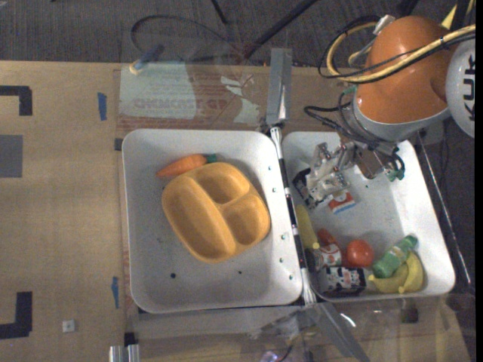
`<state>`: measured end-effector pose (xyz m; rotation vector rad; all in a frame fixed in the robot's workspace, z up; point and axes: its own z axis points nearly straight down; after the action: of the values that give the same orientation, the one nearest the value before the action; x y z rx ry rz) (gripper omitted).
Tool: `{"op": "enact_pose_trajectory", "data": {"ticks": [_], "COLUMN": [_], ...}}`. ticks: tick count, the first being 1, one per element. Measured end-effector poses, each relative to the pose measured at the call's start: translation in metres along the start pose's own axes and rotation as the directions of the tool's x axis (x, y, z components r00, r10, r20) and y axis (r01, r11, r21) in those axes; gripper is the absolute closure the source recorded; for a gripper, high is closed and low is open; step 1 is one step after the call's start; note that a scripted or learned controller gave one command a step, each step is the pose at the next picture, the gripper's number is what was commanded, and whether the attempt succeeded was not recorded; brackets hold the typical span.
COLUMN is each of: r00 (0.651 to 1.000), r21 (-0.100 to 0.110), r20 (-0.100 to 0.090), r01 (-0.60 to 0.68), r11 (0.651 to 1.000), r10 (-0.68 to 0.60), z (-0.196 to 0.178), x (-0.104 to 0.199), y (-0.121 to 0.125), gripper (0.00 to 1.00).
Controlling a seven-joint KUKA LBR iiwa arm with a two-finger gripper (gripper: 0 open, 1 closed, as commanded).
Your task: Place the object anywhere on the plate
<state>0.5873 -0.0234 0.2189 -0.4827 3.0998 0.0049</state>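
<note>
Over the right bin (434,225), the gripper (326,181) hovers, finger state unclear; a small red-and-white carton (343,202) lies just beside it, the yellow plate (215,211) well apart.

two bins (143,225), one plate (215,210), one carrot (181,164)

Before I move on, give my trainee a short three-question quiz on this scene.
1. True or false: the carrot lies in a compartment of the plate.
2. Which bin does the gripper hang over: A left bin, B right bin?
3. Fill in: the tomato sits beside the ___ bottle.

Key: 1 false, it lies in the left bin, along the plate's far rim; 2 B; 3 green.
</note>
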Motion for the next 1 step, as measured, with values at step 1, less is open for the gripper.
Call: {"op": "enact_pose_trajectory", "data": {"ticks": [1], "r00": [0.982], "r21": [0.002], "r20": [0.004], "r01": [0.187], "r11": [0.982], "r10": [-0.187], "z": [-0.0587], "x": [-0.0208], "y": [0.0856], "gripper": [1.00]}}
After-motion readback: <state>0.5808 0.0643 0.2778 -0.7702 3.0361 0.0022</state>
